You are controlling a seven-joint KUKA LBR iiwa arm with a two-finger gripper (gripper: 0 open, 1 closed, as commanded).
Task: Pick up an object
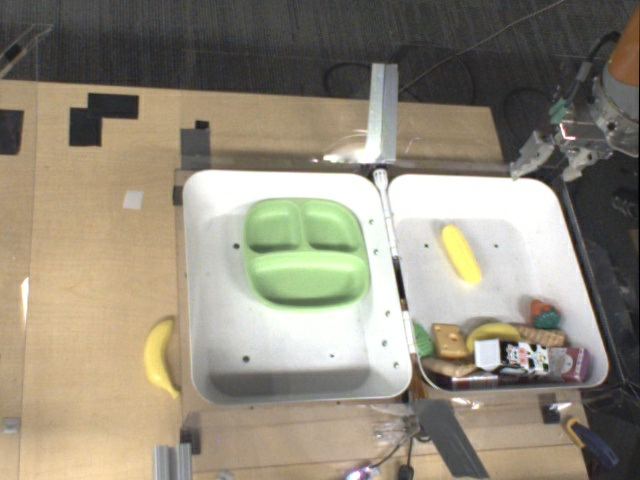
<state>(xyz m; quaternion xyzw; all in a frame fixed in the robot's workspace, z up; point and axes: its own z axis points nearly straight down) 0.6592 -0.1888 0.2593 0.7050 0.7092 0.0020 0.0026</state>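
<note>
1. Toward the upper right of the frame, the grey two-finger gripper [548,156] hangs just outside the top right corner of the right-hand shallow white bin [500,203], and nothing lies between its fingers. The prongs look spread apart, though they are small and partly blurred, so this reading is not firm.

2. Its position off the bin's rim suggests that the arm is parked clear of the objects, giving the fixed camera an open look at both bins before a reach begins.

3. The likeliest target is the small yellow oblong toy, shaped like a corn cob or a stubby banana [461,254], lying alone in the middle of the right bin, slanted from upper left to lower right. Bare white floor surrounds it on all sides, which should let the fingers come down on either flank without striking anything.

4. Along the bottom edge of the same bin sits a crowded heap of toy food and small printed boxes [505,350], touching and overlapping; a grasp there looks riskier.

5. At centre left, the left-hand white bin [215,368] holds a pale green plastic divided plate [303,251], flat and wide, probably a poor fit for the fingers.

6. At lower left, a yellow toy banana [160,356] rests on the wooden bench [90,268], just beside the left bin's outer wall.
</note>
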